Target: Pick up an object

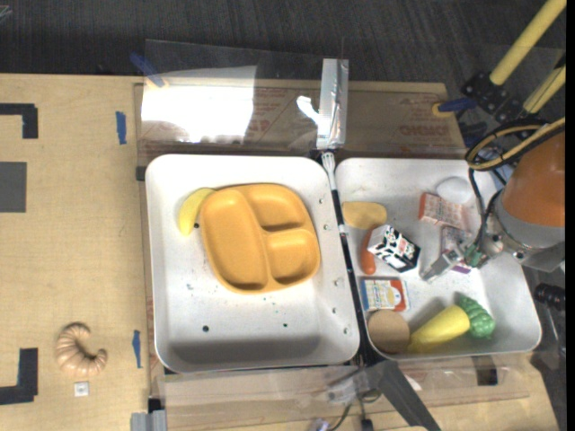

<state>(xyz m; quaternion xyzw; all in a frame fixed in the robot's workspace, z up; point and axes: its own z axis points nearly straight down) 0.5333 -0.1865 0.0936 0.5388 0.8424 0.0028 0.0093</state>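
My gripper [440, 266] hangs low over the middle of the right bin [517, 299], with the grey arm and its orange band [539, 191] coming in from the right. It stands between a pink packet [443, 211] behind it and a yellow corn cob with green leaves [449, 323] in front. Left of it lies a black-and-white carton [393, 248], a short way off. Nothing is seen held in the gripper.
The right bin also holds a tan bun [364, 214], an orange sausage [368, 260], a small printed box [384, 293], a brown ball [388, 329] and a white cup [454, 189]. In the left bin [171, 268] lie an orange divided plate [256, 236] and a banana [190, 209]. A croissant [81, 348] lies on the bench.
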